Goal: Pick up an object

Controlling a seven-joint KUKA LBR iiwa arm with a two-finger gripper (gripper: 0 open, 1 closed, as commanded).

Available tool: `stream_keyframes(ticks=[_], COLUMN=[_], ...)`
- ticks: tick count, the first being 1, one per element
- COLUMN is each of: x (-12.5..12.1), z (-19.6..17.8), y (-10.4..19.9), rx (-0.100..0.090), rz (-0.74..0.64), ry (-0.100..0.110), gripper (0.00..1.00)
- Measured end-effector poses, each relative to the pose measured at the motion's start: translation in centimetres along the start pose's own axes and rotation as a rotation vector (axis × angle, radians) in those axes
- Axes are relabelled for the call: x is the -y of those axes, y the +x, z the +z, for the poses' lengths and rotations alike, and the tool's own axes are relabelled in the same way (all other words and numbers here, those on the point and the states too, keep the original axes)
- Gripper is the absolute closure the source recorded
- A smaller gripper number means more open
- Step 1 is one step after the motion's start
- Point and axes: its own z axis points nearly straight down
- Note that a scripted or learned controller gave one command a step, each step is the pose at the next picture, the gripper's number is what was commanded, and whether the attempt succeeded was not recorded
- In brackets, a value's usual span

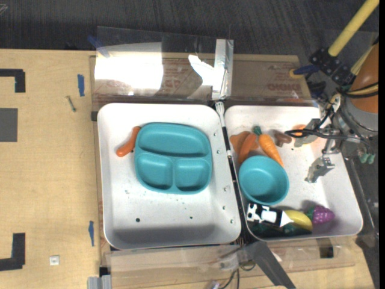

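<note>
A: Hovering over the right white plastic bin (343, 209), metal two-finger hand (317, 171) — grip impossible to tell.

B: Lying just left, orange plastic carrot (270, 147), long axis slanting down-right.

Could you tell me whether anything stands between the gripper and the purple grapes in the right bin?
Nothing visible does. The gripper hangs over bare white floor of the right bin, and the purple grapes lie just below it in the view, with the banana off to their side.
</note>
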Motion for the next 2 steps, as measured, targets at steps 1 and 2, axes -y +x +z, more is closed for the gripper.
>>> stream_keyframes(ticks=[1, 2], x=[-0.4, -1.0], z=[10.1, 11.4], y=[-4.9, -5.3], rx=[0.025, 0.026], rz=[-0.153, 0.048], ry=[0.008, 0.029], gripper=[0.0, 0.0])
